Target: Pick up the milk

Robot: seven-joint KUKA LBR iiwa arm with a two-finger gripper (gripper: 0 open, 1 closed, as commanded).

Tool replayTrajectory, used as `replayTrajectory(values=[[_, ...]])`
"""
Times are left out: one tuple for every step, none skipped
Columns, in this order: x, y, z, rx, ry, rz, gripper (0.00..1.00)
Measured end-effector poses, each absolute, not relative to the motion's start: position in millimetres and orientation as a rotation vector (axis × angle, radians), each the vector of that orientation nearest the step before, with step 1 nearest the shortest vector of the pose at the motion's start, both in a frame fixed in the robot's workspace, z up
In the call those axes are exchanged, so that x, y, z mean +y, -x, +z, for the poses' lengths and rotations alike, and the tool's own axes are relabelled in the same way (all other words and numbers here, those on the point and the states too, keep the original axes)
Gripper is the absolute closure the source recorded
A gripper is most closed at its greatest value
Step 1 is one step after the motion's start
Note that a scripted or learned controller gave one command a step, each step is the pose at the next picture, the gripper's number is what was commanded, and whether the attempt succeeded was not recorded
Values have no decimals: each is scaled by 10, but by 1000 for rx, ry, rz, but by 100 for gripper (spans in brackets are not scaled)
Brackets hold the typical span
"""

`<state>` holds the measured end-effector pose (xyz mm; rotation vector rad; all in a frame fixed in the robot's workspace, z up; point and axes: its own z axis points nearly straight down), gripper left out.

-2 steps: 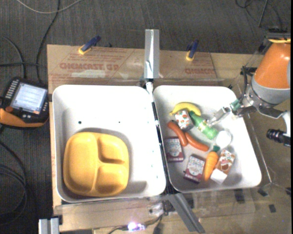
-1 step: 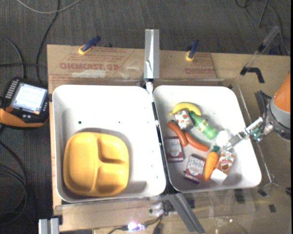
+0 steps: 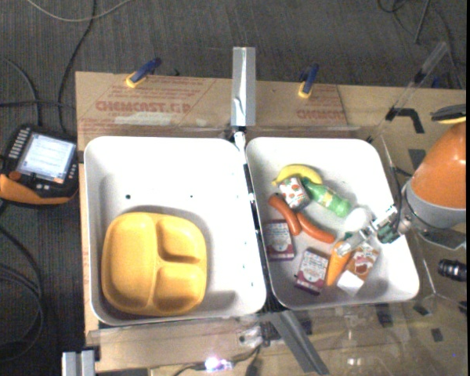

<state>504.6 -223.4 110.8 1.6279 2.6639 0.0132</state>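
Bins sit side by side on a cardboard sheet (image 3: pixel 141 104), seen from above at a slant. The left bin (image 3: pixel 94 155) holds a yellow tray (image 3: pixel 153 261) with three compartments, lying toward the near left corner.

The right bin (image 3: pixel 376 159) holds a cluster of toy food. A banana (image 3: pixel 298 172) lies farthest back, with a small carton (image 3: pixel 295 193) touching its near side. A green bottle (image 3: pixel 329 198) lies tilted just right of that carton. A sausage (image 3: pixel 301 218) runs slantwise in front of both. Two dark cartons, one (image 3: pixel 279 240) by the bin's left wall and one (image 3: pixel 309 269) nearer the front, lie apart from each other. A carrot (image 3: pixel 338 263) stands just right of the second carton.

The milk (image 3: pixel 363 260), taken to be the red-and-white carton, though its print is too small to read, lies at the front right of the right bin. It touches the carrot's right side.

The arm (image 3: pixel 446 171) reaches in from the right, its orange band over the bin's right rim. The gripper (image 3: pixel 382 227) sits low inside the right bin near the right wall, just behind the milk. Whether it is open or closed cannot be told, and nothing can be seen held in it.

A pendant (image 3: pixel 39 163) with a lit screen lies on the floor left of the bench.
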Motion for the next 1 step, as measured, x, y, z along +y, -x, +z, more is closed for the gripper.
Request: replayTrajectory(values=[[-2231, -4846, 1234, 2613, -1750, 3, 0]])
